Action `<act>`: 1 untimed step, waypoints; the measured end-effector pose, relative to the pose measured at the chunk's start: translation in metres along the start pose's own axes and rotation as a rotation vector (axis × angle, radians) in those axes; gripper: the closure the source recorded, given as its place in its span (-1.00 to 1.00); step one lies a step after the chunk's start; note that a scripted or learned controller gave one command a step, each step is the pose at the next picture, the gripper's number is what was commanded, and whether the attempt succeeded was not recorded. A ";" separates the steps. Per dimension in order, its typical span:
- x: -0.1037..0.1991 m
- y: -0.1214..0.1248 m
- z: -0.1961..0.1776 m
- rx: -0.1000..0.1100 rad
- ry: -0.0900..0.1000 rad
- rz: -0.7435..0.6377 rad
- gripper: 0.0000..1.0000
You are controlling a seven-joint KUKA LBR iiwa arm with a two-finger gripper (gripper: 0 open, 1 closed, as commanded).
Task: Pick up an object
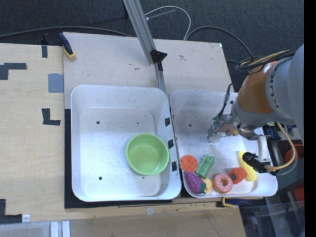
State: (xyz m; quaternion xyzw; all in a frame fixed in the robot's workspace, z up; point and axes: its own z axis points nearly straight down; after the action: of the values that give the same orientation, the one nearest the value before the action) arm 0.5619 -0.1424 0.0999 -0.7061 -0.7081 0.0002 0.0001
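Nothing picked yet, as far as we can judge. Our grey two-finger gripper (216, 134) hangs low in the right shallow white bin (197, 102), over bare floor, with nothing visible in it. Candidates sit clustered at that bin's near edge: round orange toy fruit (188, 163), green ridged toy vegetable (205, 165), pink ring doughnut (222, 182). Green plastic bowl (147, 154) sits in the left bin (94, 102). Gripper too small and blurred to call its state.

Robotics lab: taped plywood bench (29, 132), loose cables (170, 11) (toy food (207, 174) in a bin (197, 107)).
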 end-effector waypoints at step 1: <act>-0.005 0.000 -0.062 -0.005 -0.002 0.002 1.00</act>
State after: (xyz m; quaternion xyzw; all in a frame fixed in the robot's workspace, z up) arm 0.5617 -0.1476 0.1617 -0.7068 -0.7074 -0.0010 -0.0022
